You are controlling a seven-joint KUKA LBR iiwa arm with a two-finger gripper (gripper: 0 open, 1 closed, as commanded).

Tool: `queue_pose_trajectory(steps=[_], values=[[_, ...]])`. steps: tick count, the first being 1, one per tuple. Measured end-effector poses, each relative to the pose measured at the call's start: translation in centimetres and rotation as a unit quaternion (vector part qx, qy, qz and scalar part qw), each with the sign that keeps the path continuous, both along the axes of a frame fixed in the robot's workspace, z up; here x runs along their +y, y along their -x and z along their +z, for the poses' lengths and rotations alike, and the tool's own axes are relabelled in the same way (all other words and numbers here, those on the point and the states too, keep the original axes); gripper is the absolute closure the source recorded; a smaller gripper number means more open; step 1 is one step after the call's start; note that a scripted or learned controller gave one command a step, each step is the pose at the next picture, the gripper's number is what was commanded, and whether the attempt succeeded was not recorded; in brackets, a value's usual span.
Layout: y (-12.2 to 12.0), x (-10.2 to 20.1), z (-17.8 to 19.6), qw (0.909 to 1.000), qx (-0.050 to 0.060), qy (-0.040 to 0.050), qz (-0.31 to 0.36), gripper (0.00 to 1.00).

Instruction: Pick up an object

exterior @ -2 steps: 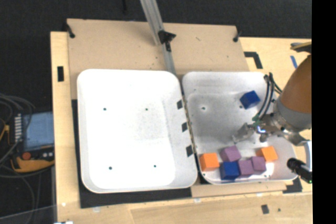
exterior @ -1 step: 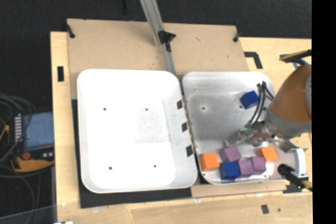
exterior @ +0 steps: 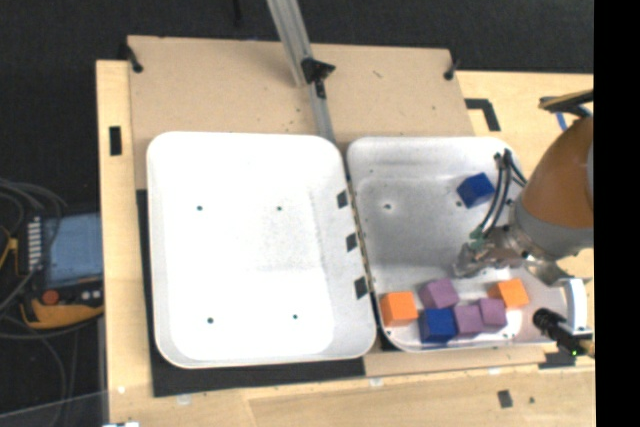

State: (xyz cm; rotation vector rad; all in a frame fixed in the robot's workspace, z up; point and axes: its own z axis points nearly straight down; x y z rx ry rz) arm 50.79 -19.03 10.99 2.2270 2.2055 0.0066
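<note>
The right bin [exterior: 400, 175] holds several small blocks. A blue block [exterior: 475, 189] lies alone toward its far right. Along the near edge sit an orange block [exterior: 400, 306], a purple block [exterior: 438, 294], a blue block [exterior: 437, 324], two more purple blocks [exterior: 468, 319] [exterior: 492, 312] and an orange block [exterior: 513, 292]. My gripper [exterior: 480, 257] hangs low over the right bin, just above the near row of blocks and below the lone blue block. I see no block held in it. The arm's wrist [exterior: 560, 195] covers the bin's right rim.
The left bin [exterior: 250, 245] lies beside the right one, with a dark divider [exterior: 352, 240] between them. A slanted metal pole [exterior: 285, 5] rises from behind the bins. Cables and a blue box [exterior: 70, 250] sit off the bench's left side.
</note>
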Motion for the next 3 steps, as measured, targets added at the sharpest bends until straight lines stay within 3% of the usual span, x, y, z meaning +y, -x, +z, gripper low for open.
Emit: queue_pose_trajectory(steps=[2,3], values=[[-1.2,1.3,11.1,1.0000,0.000,0.0004,0.007,1.00],[-1.3,1.2,12.2,1.0000,0.003,-0.0009,0.008,1.00]])
